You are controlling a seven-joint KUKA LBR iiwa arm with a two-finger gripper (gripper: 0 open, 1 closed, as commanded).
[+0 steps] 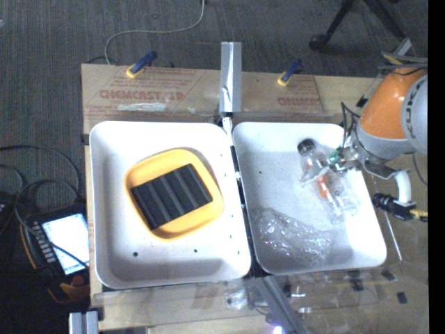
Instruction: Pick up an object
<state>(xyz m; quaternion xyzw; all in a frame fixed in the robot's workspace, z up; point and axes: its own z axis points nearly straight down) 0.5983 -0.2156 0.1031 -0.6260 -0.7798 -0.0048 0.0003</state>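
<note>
Yellow tray [175,193] – one, left bin [111,256], one clear bottle [321,172], one crumpled plastic [288,234], right bin [278,152], claw [342,157] grip unclear.

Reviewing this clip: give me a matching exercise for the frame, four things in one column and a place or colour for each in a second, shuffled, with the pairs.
Things:
1. yellow tray with black ridged insert
2. crumpled clear plastic
3. clear bottle with dark cap
4. blue-and-yellow clamps

Places or colours:
A. near side of the right bin
B. on the cardboard behind the bins
C. middle of the left bin
D. far right part of the right bin, by the arm's wrist

Pairs: 1-C, 2-A, 3-D, 4-B
</note>
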